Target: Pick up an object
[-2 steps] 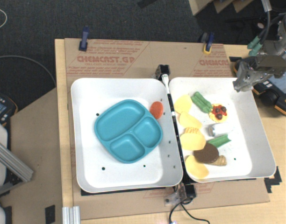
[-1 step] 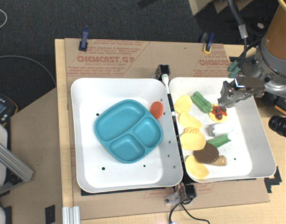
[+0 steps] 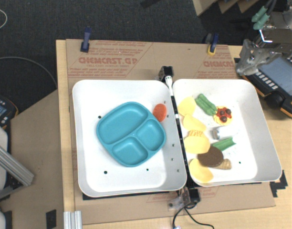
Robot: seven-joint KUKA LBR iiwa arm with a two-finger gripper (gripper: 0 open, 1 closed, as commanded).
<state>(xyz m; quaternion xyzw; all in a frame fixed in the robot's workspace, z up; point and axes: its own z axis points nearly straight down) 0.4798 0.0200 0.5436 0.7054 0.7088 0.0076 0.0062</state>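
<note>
Gripper (image 3: 251, 61) beside board (image 3: 108, 56) printed "CHEMCAST".

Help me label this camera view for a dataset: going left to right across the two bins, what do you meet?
Left bin → blue divided plate → small orange piece → right bin with a heap of toy food; within it, green bean pod → red berries piece.

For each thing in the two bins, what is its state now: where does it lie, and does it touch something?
blue divided plate: flat in the left bin, compartments bare.
orange piece: in the left bin, at the plate's upper right rim.
green bean pod: lying flat in the right bin.
brown piece: resting on the yellow pieces.
gripper: above the right bin's far corner.
</note>
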